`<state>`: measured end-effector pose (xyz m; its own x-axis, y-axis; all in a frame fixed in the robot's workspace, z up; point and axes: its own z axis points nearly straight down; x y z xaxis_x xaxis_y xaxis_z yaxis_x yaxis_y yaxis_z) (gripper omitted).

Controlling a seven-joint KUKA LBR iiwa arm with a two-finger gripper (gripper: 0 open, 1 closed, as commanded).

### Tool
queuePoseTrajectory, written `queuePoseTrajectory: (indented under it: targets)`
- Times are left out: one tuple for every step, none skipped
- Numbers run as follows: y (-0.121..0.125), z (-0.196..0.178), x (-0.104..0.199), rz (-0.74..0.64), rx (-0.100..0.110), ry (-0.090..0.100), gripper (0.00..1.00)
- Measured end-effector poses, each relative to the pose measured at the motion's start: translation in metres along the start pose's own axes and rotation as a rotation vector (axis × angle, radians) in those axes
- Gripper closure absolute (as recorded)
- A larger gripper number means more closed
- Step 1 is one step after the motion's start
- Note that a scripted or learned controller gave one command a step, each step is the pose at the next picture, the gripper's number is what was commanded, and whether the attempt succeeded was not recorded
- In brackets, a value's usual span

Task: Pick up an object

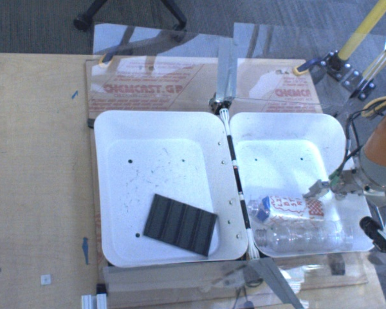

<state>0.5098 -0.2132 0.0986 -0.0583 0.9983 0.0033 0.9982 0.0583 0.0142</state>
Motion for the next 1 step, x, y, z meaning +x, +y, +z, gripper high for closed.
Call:
queuePoseTrajectory:
  targets:
    - [-0.0121, 0.01, 0.0262, -0.169, 0.004, -0.008, 0.0]
